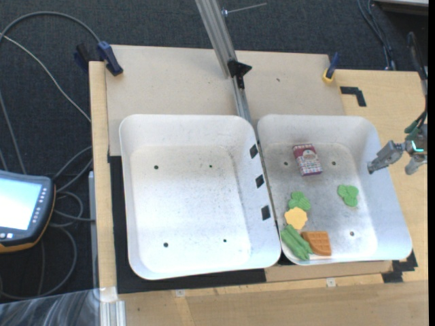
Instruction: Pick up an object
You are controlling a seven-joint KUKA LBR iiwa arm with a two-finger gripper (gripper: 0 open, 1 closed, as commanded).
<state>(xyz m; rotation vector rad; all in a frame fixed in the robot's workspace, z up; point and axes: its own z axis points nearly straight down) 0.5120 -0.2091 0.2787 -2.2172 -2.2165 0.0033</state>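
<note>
The right bin point(367, 138) holds several small objects. A small maroon box point(307, 159) lies near its middle back. A green leafy piece point(349, 194) sits to the right. Another green piece point(298, 201) rests above a yellow piece point(296, 216). At the front edge lie a long green piece point(295, 242) and an orange block point(317, 243). My gripper point(397, 161) hangs at the right rim of this bin, open, with nothing between its fingers. It stands well to the right of the maroon box.
The left bin point(136, 182) sits beside the right one. A metal pole point(217, 32) slants down to the gap between the bins. Blue clamps point(109, 56) hold the board's back corners. A handheld screen point(20, 209) lies off the bench at left.
</note>
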